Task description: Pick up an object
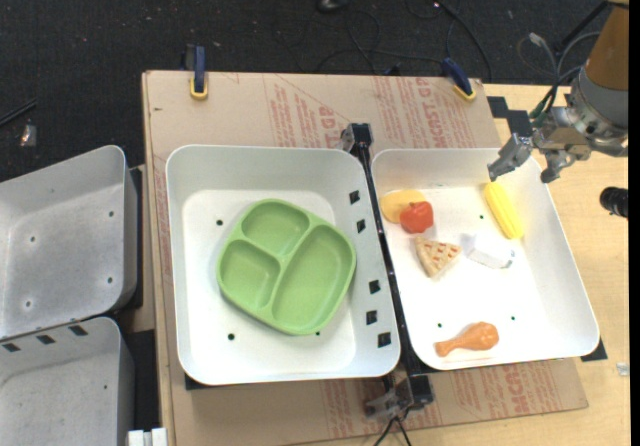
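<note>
In the right bin (573,274) lie several toy foods. A yellow corn cob (503,209) rests near the bin's far right side. A red tomato (417,216) leans against a yellow piece (399,202) at the far left. A pizza slice (437,257) and a small white piece (489,255) sit mid-bin, and an orange chicken drumstick (468,339) lies near the front. My gripper (530,160) hovers over the bin's far right corner, just above the corn cob, open with nothing between its fingers.
The left bin (190,234) holds a green divided plate (287,265). Black clips join the two bins along their shared wall (378,264). Blue and yellow clamps (199,71) pin the cardboard base at the back. White lids (60,234) lie to the far left.
</note>
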Available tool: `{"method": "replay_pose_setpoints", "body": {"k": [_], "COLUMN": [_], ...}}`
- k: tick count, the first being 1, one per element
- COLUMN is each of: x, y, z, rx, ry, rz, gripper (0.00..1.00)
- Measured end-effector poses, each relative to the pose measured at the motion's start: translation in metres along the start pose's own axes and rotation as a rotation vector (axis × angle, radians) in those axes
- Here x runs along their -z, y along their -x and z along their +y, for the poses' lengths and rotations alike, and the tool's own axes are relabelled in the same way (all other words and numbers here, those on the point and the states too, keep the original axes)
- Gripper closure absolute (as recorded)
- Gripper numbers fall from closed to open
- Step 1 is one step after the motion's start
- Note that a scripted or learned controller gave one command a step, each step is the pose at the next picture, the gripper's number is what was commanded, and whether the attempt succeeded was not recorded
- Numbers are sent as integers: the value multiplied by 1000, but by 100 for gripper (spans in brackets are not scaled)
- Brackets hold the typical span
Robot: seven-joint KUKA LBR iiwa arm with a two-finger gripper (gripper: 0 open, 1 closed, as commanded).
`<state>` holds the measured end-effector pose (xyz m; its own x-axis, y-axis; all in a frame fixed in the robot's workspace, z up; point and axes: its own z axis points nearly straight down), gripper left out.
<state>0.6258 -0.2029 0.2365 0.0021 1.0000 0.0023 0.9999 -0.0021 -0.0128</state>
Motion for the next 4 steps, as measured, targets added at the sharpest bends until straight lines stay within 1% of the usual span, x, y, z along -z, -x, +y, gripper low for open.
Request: {"method": "replay_pose_setpoints", "body": {"k": [1, 2, 3, 4], "x": [9, -55, -100, -136], "y": [-1, 1, 3, 6], "z": [3, 7, 13, 18], "rx": [3, 2, 3, 5], "ry": [13, 9, 10, 28], "rz": [-3, -2, -3, -13], "gripper": [0, 0, 0, 0]}}
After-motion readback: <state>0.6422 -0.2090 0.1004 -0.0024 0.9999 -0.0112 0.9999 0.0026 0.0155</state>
